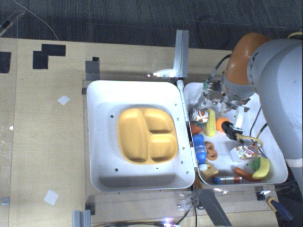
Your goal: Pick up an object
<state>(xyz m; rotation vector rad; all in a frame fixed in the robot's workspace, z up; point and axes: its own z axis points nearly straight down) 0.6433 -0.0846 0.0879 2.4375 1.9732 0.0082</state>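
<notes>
Toys (222, 148) crowd the right bin (279, 171); gripper (218, 104) sits above them, finger state can't tell. Yellow tray (147, 135) in left bin (102, 126).

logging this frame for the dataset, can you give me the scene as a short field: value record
left bin: holds a yellow divided tray, lying flat near its middle
right bin: holds a heap of small toy items
items seen: blue bottle along the left wall, corn cob, banana at the near right corner, pretzel
arm: reaches in from the right, over the right bin
tool: low over the far part of the heap, near the corn cob
grasp: cannot be judged from this view
</notes>
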